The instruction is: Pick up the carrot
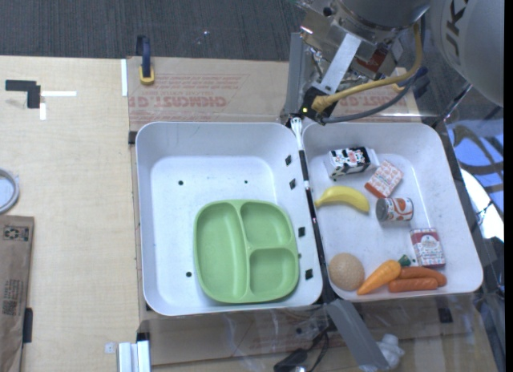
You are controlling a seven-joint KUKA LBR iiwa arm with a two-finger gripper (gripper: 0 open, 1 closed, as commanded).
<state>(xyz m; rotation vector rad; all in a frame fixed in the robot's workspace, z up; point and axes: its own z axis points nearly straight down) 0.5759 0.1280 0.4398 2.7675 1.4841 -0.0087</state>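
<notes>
The carrot (378,276), orange with a small green top, lies tilted near the front edge of the right bin (449,162). It rests between a tan egg-shaped thing (346,271) and two red-orange sausage-like pieces (417,281). My gripper (298,99) hangs over the back rim where the two bins meet, far behind the carrot and apart from it. Nothing shows between its fingers.
The right bin also holds a banana (343,197), a cow-patterned carton (350,160), a red-and-white packet (384,178), a small can (394,209) and a red box (428,247). A green divided plate (247,250) lies in the left bin (160,202).
</notes>
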